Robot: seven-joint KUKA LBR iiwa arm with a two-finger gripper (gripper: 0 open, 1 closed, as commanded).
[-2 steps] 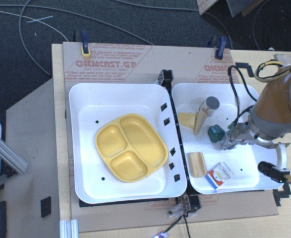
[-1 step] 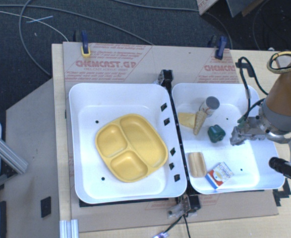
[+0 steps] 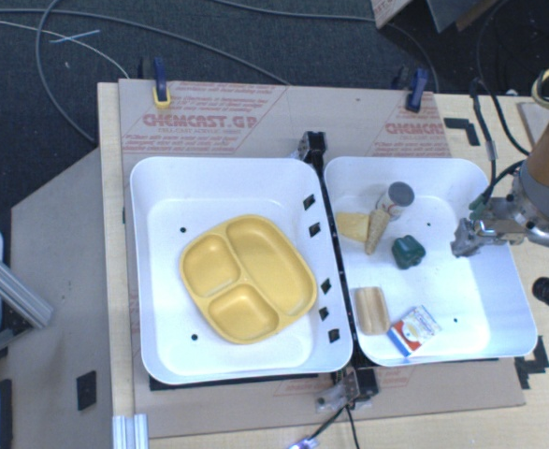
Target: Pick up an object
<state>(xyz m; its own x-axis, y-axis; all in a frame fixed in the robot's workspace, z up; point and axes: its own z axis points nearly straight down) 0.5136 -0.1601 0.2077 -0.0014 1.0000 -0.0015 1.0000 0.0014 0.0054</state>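
Note:
The right bin (image 3: 498, 330) holds several small objects: a dark green lump (image 3: 408, 252), a pale yellow wedge (image 3: 352, 226), a tan cone with a grey round end (image 3: 386, 212), a tan wooden block (image 3: 371, 309) and a small red, white and blue packet (image 3: 413, 329). My gripper (image 3: 468, 241) hangs over the right side of this bin, to the right of the green lump and apart from it. Nothing shows between its fingers.
The left bin (image 3: 152, 251) holds a yellow three-compartment tray (image 3: 247, 277). A black divider with clips (image 3: 325, 251) runs between the bins. Blue clamps (image 3: 161, 82) pin the cardboard at the back. Cables lie on the dark floor beyond.

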